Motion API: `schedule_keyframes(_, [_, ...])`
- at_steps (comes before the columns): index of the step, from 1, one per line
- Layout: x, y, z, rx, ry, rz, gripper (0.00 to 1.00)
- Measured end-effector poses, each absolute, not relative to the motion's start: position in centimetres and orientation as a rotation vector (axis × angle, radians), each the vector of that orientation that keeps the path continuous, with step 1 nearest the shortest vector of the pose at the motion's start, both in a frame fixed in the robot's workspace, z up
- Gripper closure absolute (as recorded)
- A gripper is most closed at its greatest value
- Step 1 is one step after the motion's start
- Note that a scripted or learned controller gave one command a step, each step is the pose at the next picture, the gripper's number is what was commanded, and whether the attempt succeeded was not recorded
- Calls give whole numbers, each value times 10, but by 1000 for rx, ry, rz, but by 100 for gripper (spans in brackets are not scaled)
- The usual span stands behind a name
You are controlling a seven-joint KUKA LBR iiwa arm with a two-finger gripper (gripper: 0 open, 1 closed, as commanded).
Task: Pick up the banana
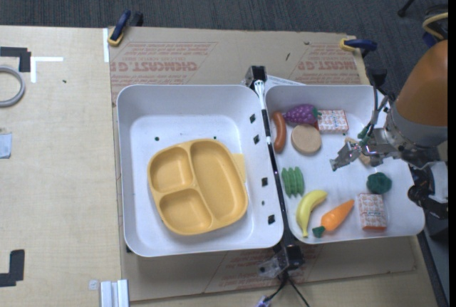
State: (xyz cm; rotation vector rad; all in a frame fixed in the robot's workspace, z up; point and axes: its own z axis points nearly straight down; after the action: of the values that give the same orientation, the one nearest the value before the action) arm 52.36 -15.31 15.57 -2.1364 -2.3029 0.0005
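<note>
The banana [309,209] is yellow and lies at a slant near the front of the right bin [399,226], between the green pea pods [292,181] and the orange carrot [335,217]. My gripper [346,156] hangs over the middle of the right bin, up and to the right of the banana and apart from it. Its fingers point left and look open, with nothing between them.
A yellow divided plate [197,186] sits in the left bin [135,156]. The right bin also holds a sausage [278,132], purple grapes [301,114], a tan round cookie [306,139], a pink patterned box [333,120], a green broccoli [379,182] and a small carton [372,212].
</note>
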Motion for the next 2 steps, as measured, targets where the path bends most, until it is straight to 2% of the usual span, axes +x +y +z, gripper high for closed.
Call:
schedule_keyframes(1, [489,-99,132,-2391,-2036,0,0])
schedule_keyframes(2, [477,-95,92,-2517,-1877,1,0])
